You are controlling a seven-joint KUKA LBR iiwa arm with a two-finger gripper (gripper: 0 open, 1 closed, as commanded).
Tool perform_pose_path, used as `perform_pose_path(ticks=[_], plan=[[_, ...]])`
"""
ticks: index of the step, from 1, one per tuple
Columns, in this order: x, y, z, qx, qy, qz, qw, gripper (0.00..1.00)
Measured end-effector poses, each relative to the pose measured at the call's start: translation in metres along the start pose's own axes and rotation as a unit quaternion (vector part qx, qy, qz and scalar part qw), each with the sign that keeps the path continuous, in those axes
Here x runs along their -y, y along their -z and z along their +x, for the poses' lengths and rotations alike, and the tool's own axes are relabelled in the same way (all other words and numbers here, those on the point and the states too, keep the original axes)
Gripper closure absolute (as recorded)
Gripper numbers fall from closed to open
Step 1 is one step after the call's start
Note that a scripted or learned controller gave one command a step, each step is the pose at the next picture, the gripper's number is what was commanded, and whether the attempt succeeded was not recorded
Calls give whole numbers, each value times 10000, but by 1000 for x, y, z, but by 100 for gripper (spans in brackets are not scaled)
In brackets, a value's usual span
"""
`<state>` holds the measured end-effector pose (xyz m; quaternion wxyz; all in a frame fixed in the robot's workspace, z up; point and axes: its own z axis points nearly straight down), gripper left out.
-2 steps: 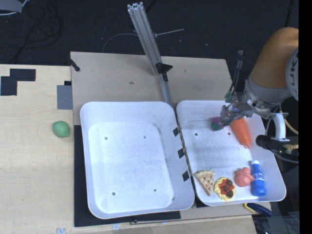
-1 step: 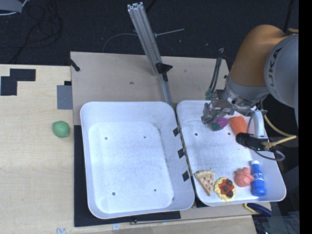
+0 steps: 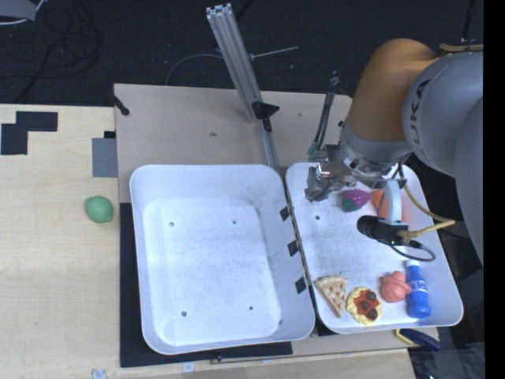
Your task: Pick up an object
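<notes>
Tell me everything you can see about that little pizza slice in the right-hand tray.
The pizza slice looks like a small toy wedge, pale tan along its crust with a reddish-orange topping and darker spots. It lies flat on the floor of the right white bin, near the front left corner, its tip pointing toward the front rim. A round red-and-yellow toy sits right beside it, close enough that they may touch. It lies well apart from the end effector.

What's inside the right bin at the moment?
The right bin holds a pizza slice, a round pizza toy, a pink lump, a blue bottle and a purple toy. The arm covers the far corner, hiding anything there.
</notes>
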<state>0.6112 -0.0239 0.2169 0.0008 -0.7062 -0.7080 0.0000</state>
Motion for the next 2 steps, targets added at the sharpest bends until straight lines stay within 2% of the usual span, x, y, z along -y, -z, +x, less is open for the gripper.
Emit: perform_pose_path(ticks=[1, 2], plan=[[-16, 1, 54, 0, 3, -3, 10000, 100], [-19, 4, 95, 1, -2, -3, 10000, 100]])
